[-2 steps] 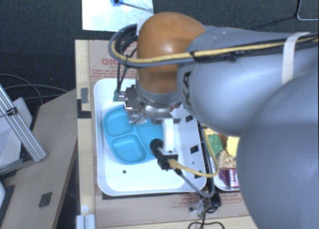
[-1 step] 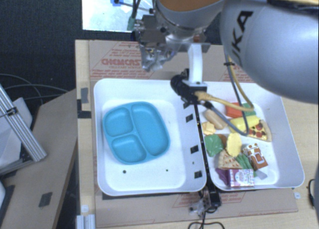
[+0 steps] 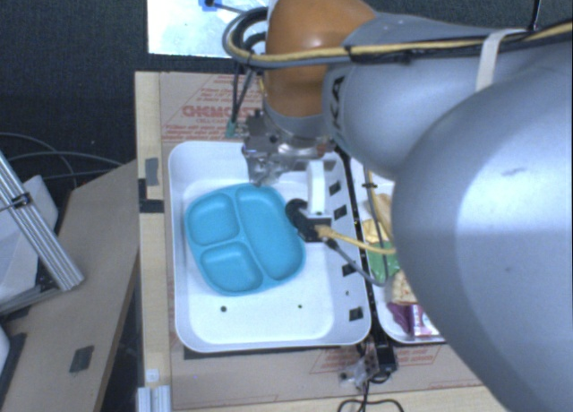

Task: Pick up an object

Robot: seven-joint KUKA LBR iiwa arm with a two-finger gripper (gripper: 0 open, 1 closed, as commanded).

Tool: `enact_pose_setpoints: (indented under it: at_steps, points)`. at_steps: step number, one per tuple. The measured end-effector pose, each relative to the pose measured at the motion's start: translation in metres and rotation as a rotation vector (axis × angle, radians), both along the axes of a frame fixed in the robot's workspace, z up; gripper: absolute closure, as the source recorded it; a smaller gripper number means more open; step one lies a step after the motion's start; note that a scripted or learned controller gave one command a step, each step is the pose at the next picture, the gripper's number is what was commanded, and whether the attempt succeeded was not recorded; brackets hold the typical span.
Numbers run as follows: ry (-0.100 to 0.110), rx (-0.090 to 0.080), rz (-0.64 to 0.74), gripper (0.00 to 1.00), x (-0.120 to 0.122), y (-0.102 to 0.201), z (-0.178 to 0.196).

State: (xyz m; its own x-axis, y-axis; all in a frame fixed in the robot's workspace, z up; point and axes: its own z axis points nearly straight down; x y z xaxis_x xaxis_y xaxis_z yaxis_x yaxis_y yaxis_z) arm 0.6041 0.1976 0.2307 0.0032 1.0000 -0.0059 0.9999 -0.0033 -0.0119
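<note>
A light blue plate (image 3: 242,238) with three compartments lies flat in the left white bin (image 3: 260,325). My gripper (image 3: 261,171) hangs just over the plate's far edge, at the back of that bin. The arm's bulk covers the fingertips. Nothing shows between the gripper and the plate.
The right bin (image 3: 414,334) is mostly covered by the arm; several items peek out at its left side, among them a green piece (image 3: 383,269) and a purple packet (image 3: 403,319). A black divider strip (image 3: 351,249) runs between the bins. Cardboard (image 3: 192,110) lies under both.
</note>
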Motion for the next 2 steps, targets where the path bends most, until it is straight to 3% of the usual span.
enact_pose_setpoints:
  at_steps: [1,2]
  points:
    - [-0.014,0.006,0.009,1.00,0.002,0.003,0.021]
    - [-0.010,0.006,0.010,1.00,-0.033,0.039,0.021]
